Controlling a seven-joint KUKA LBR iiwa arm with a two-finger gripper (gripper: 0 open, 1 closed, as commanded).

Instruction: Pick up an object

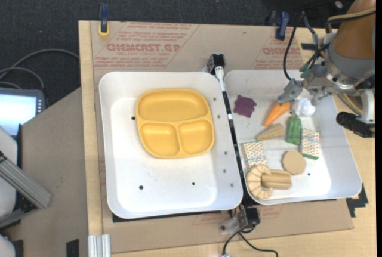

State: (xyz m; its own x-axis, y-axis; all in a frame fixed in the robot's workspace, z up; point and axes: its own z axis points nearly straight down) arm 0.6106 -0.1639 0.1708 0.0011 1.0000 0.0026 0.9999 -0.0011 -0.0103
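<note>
The gripper (296,96) is hovering in the right bin (343,181) over the carrot (276,112), holding nothing I can make out, and it should be centring on the carrot's body, clear of the green piece (293,130), before closing

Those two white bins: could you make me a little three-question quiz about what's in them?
1. True or false: the yellow divided plate lies in the left bin.
2. Which toy lies nearest the claw? A purple piece, B orange carrot, C round tan disc.
3. Fill in: the plate has ___ compartments.

Key: 1 true; 2 B; 3 three.
</note>
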